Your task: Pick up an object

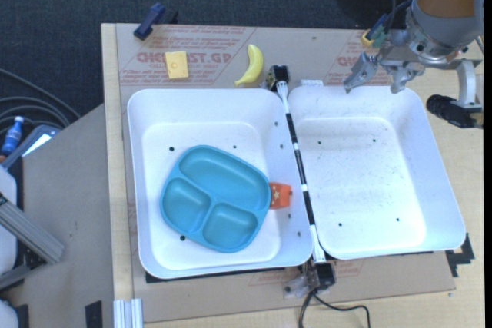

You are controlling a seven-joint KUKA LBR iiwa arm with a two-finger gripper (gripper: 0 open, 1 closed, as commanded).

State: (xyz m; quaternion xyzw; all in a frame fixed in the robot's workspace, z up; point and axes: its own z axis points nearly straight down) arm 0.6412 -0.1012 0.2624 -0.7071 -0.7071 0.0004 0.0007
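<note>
I find the gripper (381,78) poised over the far rim of the right bin (430,188), fingers spread and holding nothing. The blue plate (216,197) lies in the left bin (146,134), a small orange object (280,196) touching its right edge. I judge this the approach step; next I must traverse left and descend.
</note>
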